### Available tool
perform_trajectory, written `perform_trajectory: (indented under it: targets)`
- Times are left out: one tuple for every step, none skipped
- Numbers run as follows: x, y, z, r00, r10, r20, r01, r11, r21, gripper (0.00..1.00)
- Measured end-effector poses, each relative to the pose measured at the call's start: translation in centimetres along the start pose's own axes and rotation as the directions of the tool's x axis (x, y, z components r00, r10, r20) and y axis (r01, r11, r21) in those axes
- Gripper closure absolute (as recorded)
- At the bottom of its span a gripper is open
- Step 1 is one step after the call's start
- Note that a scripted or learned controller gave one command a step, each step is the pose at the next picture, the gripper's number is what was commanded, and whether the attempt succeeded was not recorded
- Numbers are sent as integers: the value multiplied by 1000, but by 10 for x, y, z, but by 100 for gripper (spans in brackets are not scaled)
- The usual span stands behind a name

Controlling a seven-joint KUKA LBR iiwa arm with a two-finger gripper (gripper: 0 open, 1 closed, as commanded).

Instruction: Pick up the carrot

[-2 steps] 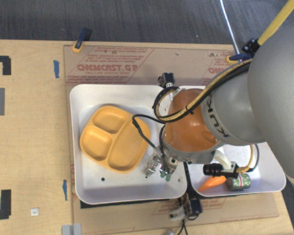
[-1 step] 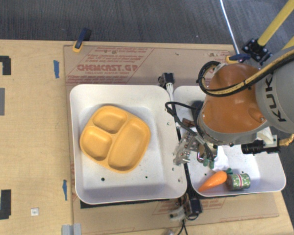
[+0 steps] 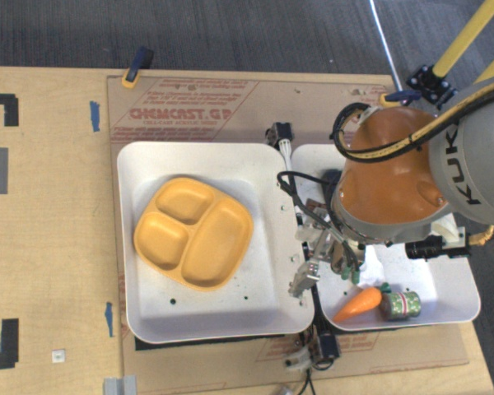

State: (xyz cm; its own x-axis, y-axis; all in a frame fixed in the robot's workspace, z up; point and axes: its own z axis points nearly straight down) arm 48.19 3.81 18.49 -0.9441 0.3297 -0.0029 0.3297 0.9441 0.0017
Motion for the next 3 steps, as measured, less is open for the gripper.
perform_trajectory:
  targets:
    - [21,52,60,970,-244,-3,244,970,0,0]
    - [29,75,83,1000,-21,-2,21,1000,6,0]
    - [29,77,74,1000,-23,-1,23,1000,1,100]
